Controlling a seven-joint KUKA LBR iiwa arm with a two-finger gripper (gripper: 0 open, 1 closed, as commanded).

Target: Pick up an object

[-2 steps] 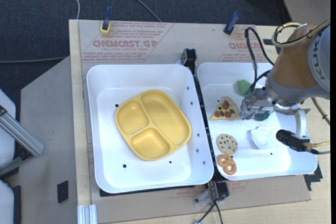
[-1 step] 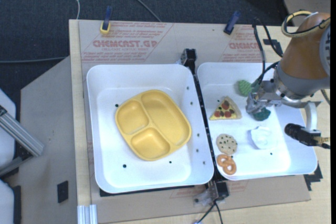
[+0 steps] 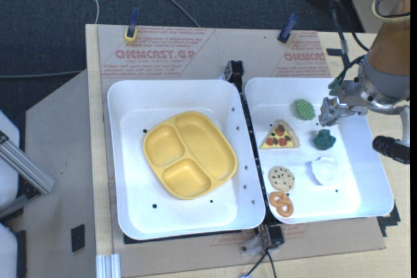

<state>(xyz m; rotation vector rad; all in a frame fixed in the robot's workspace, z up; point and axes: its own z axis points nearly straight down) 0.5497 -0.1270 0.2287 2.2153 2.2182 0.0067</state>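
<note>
While the grey and orange arm (image 3: 391, 55) reaches in from the right, most of it is cut off by the picture's edge. Its gripper (image 3: 328, 115) hangs over the right bin (image 3: 371, 202), above the back part, between the green leafy toy (image 3: 304, 109) and the dark green toy (image 3: 324, 139). The tips look dark and small, and I cannot tell if they are apart or together. Nothing can be seen between them.

Both bins are white, smooth and shallow, with round corners. They sit side by side on a flat brown cardboard sheet (image 3: 163, 49) with red print on it. Two blue clips (image 3: 133, 26) pinch the back edge of the sheet.

The left bin (image 3: 124, 107) holds a big yellow plate (image 3: 189, 153). It is smooth plastic with three dips in it, and its long side runs on a slant from back left to front right.

The right bin holds the small toy foods. The pizza slice (image 3: 280, 136) is a triangle with red dots, and its tip points to the back of the bin. Just beside it to the right is the dark green toy, bumpy like broccoli, almost under the gripper. The light green leafy toy is lumpy and lies near the back. A white thing (image 3: 324, 171) lies near the front right; it is hard to see on the white bin, so its shape is not clear. The round cookie (image 3: 281, 178) has dark chips. Touching its front edge is a little orange pretzel (image 3: 283, 204), looped with holes.
</note>
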